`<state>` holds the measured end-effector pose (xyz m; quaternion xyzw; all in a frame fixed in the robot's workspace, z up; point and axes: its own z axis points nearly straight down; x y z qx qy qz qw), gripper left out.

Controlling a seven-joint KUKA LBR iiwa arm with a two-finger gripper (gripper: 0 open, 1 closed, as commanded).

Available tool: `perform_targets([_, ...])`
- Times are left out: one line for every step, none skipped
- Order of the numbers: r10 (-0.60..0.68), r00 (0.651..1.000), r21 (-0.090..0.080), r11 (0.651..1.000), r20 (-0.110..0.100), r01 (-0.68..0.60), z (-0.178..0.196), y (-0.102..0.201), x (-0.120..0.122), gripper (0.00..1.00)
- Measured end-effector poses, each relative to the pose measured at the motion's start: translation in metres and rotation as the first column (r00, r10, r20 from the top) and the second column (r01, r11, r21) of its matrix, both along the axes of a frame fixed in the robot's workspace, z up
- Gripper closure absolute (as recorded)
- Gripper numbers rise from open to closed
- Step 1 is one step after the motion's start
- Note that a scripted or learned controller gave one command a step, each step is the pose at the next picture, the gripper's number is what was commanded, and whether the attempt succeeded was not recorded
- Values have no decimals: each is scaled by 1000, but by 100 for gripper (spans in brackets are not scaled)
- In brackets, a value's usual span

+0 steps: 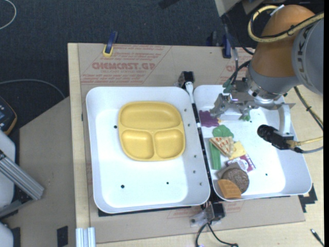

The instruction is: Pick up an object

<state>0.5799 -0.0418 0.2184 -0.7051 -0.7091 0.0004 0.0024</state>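
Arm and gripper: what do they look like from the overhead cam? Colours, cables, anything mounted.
The arm is grey with a rounded orange band above the wrist, and a yellow cable loops over that band. Below it sits a silver-grey metal gripper with thin dark wires along it. A black cylindrical part sticks out beside the wrist, with a yellowish cable running off to the right.

Bright, even light; soft focus.

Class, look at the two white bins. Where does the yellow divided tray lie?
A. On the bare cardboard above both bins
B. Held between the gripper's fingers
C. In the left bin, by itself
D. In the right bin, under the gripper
C. The yellow divided tray lies flat in the left bin with nothing else beside it; the gripper is over the right bin.
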Motion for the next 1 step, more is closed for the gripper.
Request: perform_targets([-2, 1000, -1, 1000, 1, 2, -2, 31, 1, 100])
